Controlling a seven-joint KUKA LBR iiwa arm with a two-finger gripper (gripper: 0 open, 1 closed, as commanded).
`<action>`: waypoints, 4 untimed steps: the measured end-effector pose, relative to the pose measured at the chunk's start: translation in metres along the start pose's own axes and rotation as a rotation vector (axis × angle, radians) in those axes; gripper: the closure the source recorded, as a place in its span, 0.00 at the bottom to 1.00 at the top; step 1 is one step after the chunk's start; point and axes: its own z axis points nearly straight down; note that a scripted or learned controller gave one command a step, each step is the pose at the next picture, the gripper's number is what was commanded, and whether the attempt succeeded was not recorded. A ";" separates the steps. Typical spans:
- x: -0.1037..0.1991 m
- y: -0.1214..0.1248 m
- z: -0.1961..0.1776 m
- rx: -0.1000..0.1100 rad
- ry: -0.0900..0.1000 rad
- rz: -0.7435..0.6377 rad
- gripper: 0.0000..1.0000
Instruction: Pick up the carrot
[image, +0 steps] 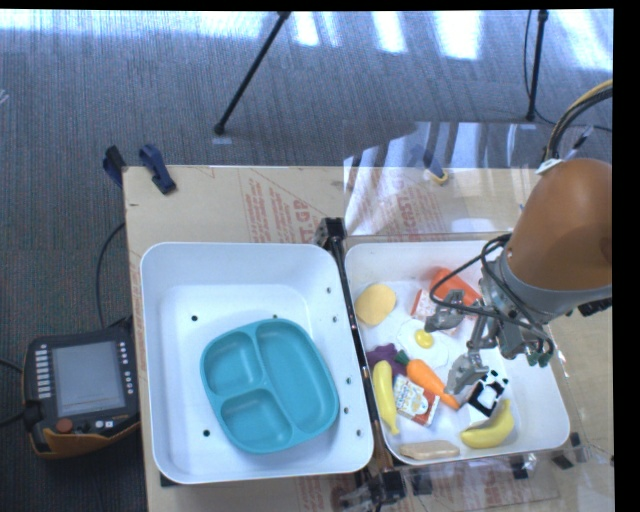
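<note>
A pale wooden surface (230, 200) fills the middle of the frame and carries two shallow white plastic bins side by side. The left white bin (170, 270) holds a teal plastic plate with three compartments (268, 385), lying flat toward the bin's lower right. The right white bin (545, 425) holds a scatter of toy food. The small orange plastic carrot (430, 380) lies near the middle of that bin, slanting from upper left to lower right, with its lower end against a small printed carton (412, 398). Just left of the carrot lies a yellow toy corn cob (385, 396), and above that a dark purple piece (382, 354). A round pale yellow toy (376, 303) sits in the bin's upper left, a fried egg toy (425, 338) lies below and right of it, and an orange-red packet (448, 283) sits above the egg. A yellow banana (490, 430) curves along the lower right, beside a black-and-white block (487, 392), and a tan oblong piece (430, 451) rests at the bin's bottom edge. The grey arm with its orange band (560, 230) reaches in from the right, and its gripper (465, 372) hangs low just right of the carrot; whether the jaws stand wide or narrow I cannot tell. A black handheld control pendant with a grey screen (80, 385) lies at the lower left of the frame, off the surface.
</note>
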 end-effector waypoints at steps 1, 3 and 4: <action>-0.005 0.008 0.124 -0.001 0.004 0.062 0.00; -0.005 0.056 0.029 0.001 -0.006 -0.252 1.00; 0.028 -0.006 0.110 -0.002 0.003 -0.543 1.00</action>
